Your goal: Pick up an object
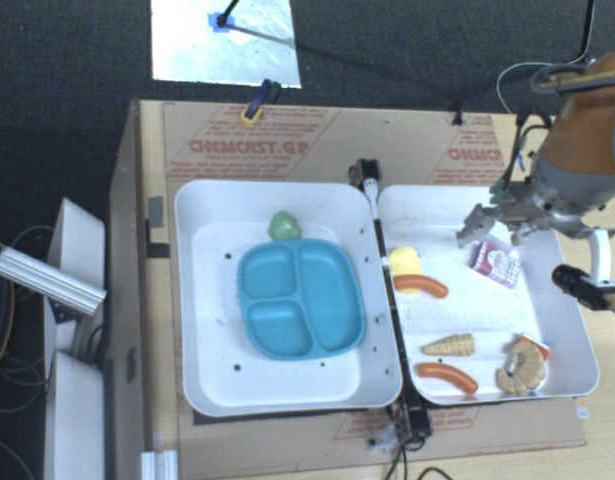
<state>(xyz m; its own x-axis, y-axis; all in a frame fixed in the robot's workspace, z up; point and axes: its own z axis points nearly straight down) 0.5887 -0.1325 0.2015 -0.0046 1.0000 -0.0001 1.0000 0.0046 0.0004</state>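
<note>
My gripper (495,230) hangs over the far part of the right bin (572,313), open, with nothing between its fingers. Just in front of it lies a small pink and white carton (496,264), apart from the fingertips. Further left in that bin are a yellow piece (404,261) and an orange sausage (420,286) touching it. Near the front lie a tan cone (449,345), a second orange sausage (447,376) and a brown pretzel-like piece (522,366).
The left bin (212,268) holds a blue divided plate (300,298) with a small green piece (283,226) at its far edge. A black clamp (365,173) sits where the bins meet at the back. The arm's black side part (585,286) overhangs the right rim.
</note>
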